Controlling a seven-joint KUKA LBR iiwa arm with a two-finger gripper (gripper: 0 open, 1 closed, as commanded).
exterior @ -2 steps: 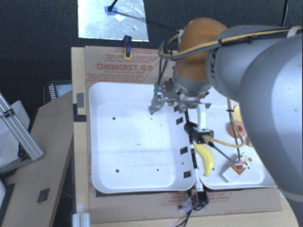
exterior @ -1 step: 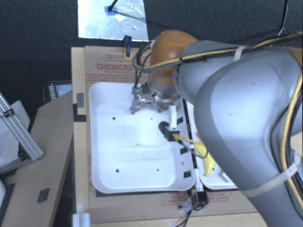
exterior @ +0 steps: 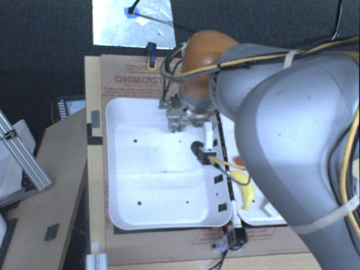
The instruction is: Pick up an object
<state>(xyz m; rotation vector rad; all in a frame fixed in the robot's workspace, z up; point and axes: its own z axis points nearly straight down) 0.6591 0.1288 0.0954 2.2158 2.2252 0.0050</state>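
A tabletop [exterior: 67, 167] of pale brown board carries two shallow white bins side by side, resting on cardboard printed with red lettering. The left bin [exterior: 121, 207] shows a bare white floor with a few small dark dots. The right bin [exterior: 264, 215] lies just beside it and is mostly covered by the arm. Behind the left bin, a shiny metal sheet [exterior: 132, 13] lies on dark carpet.

The grey arm [exterior: 292, 134] reaches over the right bin, its orange band [exterior: 205, 52] above the wrist. The gripper [exterior: 175, 121] hangs over the back right corner of the left bin; I cannot tell how it is set.

One yellow banana-like object [exterior: 243, 185] lies in the right bin, just beside the shared rim, with one orange piece [exterior: 238, 162] behind it.
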